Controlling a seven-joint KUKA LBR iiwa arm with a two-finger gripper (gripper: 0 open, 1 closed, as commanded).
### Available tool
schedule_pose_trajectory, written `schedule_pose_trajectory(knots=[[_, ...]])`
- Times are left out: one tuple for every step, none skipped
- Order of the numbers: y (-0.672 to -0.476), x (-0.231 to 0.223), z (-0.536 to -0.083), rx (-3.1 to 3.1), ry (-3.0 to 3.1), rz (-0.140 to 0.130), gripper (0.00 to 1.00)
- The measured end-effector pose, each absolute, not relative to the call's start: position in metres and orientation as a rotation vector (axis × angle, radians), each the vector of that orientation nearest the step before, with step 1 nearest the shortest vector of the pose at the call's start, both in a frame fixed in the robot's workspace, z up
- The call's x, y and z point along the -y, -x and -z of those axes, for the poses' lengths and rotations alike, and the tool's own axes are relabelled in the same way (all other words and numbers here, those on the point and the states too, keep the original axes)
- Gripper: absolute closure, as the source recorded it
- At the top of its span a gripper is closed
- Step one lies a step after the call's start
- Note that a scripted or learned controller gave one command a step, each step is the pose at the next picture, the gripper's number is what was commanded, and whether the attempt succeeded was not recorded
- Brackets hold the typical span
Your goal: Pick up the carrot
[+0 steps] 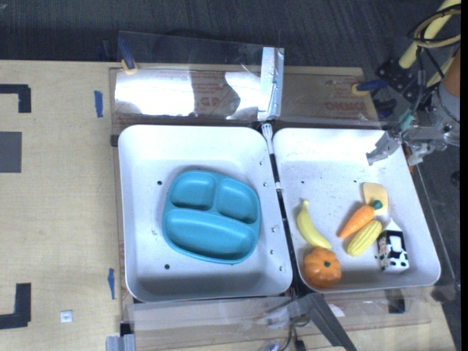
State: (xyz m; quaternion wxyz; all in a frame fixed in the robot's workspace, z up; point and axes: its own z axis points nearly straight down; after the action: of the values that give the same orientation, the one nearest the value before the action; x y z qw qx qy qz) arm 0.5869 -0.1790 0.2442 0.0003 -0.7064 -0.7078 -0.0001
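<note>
Carrot lying in right bin, ungrasped

Orange toy carrot with green top [357, 221] lies tilted in the right shallow white bin [322, 152], touching a yellow corn cob [364, 238], near a yellow banana [311, 227] and orange pumpkin [322, 266]. Gripper [385, 149] sits at the bin's upper right edge, well apart; finger state cannot be told.

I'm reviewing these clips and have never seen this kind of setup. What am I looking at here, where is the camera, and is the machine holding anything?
One camera looks down at a slant on two shallow white bins. The left bin holds a blue divided plate. The right bin holds toy food: a carrot, corn, a banana, an orange pumpkin-like piece, a yellow wedge and a small cow-patterned carton. The robot arm's gripper sits at the right bin's upper right corner, away from the carrot, with nothing seen between its fingers.
</note>
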Motion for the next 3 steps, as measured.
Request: schedule_pose_trajectory(knots=[[-0.546, 0.175, -0.138, 2.179, 2.254, -0.007, 0.0], [-0.57, 0.213, -0.147, 2.271, 2.176, 0.001, 0.0], [-0.592, 0.204, -0.172, 2.266, 2.183, 0.003, 0.0]])
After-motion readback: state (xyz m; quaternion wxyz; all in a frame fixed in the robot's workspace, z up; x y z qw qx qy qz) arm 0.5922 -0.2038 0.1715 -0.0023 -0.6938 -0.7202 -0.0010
